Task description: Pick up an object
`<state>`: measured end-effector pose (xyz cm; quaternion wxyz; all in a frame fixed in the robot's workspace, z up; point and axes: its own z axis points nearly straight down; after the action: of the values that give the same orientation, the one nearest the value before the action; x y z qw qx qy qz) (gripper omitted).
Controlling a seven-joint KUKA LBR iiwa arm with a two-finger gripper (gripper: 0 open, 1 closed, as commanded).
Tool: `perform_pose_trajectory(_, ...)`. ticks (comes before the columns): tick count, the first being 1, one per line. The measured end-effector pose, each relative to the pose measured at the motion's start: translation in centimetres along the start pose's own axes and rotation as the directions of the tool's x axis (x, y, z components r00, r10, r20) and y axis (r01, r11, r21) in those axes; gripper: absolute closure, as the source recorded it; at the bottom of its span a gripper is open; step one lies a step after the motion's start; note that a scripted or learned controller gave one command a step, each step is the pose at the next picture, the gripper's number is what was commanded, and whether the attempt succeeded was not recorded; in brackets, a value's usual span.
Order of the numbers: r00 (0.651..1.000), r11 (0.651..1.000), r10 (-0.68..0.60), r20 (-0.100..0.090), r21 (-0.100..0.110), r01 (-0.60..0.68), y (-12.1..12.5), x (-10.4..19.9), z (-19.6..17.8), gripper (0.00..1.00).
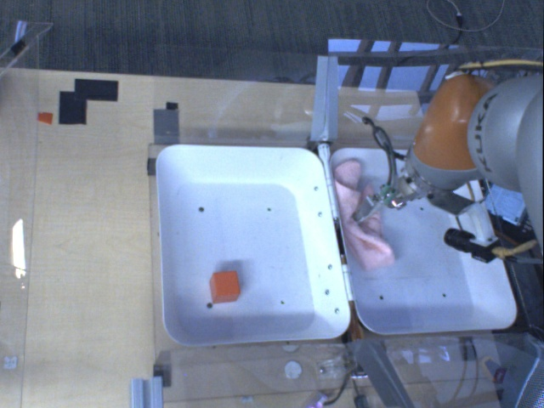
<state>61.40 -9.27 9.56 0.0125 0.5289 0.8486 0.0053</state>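
Gripper (371, 213) is down on the pink cloth (364, 235) at the right bin's (442, 313) left wall — grasp step, grip unreadable from here — next comes a clean lift.

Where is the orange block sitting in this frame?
The orange block lies in the left bin, toward its lower-left part, well apart from the pink cloth and the gripper in the right bin.
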Motion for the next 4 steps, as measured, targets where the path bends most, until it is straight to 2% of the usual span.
perform_pose_trajectory(2,1.0,1.0,-0.021,0.001,-0.004,0.021,-2.7,1.2,-0.1,0.0)
perform_pose_trajectory(3,1.0,1.0,-0.023,0.001,-0.011,0.023,-2.3,1.3,-1.3,1.0)
perform_pose_trajectory(4,1.0,1.0,-0.023,0.002,-0.01,0.023,-2.3,1.2,-1.4,0.0)
